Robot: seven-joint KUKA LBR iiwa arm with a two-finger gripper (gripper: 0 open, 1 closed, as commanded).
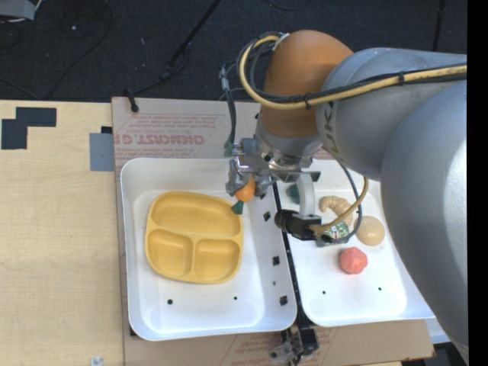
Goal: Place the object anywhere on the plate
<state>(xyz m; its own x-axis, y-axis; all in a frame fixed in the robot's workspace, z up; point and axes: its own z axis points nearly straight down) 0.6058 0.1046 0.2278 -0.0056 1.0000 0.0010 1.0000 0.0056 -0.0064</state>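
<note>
While the big grey arm (396,128) reaches in from the right and covers much of the far right of the scene, the two white bins lie side by side under it. The left bin (131,242) holds a yellow plate (194,235) with three compartments, placed a little to the left of the bin's middle. In the right bin (366,303) there are three smaller things close together: a pale round lump (371,231), a curved beige piece (334,204) to the left of it and farther away, and a red ball (353,261) nearer to the camera. The gripper (244,183) hangs over the far right part of the left bin. Its fingers are closed on a small orange object (245,193) with a green end. This object is just at the far right rim of the plate, and I cannot tell if it touches the rim.
</note>
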